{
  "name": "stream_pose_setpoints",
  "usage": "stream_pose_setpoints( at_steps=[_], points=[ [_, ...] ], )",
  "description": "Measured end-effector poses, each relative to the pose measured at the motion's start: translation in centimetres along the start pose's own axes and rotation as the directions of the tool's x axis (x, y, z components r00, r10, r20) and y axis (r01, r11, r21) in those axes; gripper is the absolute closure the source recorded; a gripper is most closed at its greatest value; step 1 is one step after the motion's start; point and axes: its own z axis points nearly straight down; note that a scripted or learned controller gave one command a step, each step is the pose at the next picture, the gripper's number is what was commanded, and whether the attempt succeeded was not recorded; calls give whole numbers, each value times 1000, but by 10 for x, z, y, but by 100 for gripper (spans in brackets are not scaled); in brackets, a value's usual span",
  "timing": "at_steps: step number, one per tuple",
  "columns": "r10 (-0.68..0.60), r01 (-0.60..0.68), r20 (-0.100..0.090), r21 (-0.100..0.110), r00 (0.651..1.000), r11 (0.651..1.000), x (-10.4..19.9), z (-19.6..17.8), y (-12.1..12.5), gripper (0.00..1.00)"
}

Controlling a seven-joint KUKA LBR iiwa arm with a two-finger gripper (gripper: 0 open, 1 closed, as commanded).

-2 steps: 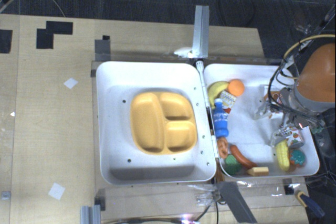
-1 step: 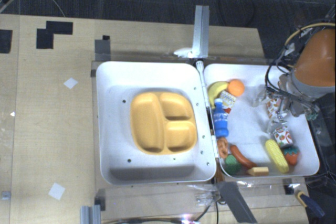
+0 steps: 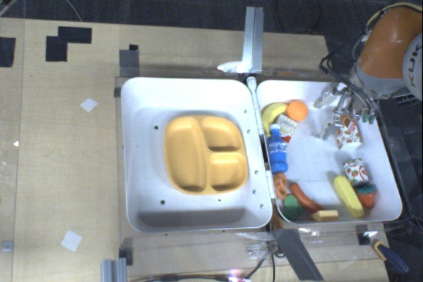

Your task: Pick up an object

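The right bin (image 3: 310, 162) holds several toy foods. A banana (image 3: 272, 113), an orange ball (image 3: 297, 110), a small white and red packet (image 3: 285, 125) and a blue bottle (image 3: 277, 152) lie along its left wall. My gripper (image 3: 336, 110) hangs low over the bin's far right part, under the orange-banded wrist (image 3: 386, 43). A small red-patterned carton (image 3: 348, 134) sits right beside and just below the gripper; whether it is touched is unclear.
The left bin (image 3: 142, 142) holds a yellow divided tray (image 3: 205, 154). Near the right bin's front lie a corn cob (image 3: 347, 195), a strawberry-print cube (image 3: 355, 170), a red and green fruit (image 3: 367, 195), a sausage (image 3: 304, 195), a green piece (image 3: 291, 209) and a tan block (image 3: 324, 214).
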Motion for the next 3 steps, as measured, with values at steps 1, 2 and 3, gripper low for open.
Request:
stream_pose_setpoints(
  at_steps=[1, 2, 3],
  points=[
    [-86, 86, 2, 2, 996, 996, 45, -49, -18, 0],
    [-87, 87, -1, 0, 996, 996, 46, -47, -17, 0],
    [34, -34, 3, 2, 999, 999, 117, -2, -28, 0]
  ],
)
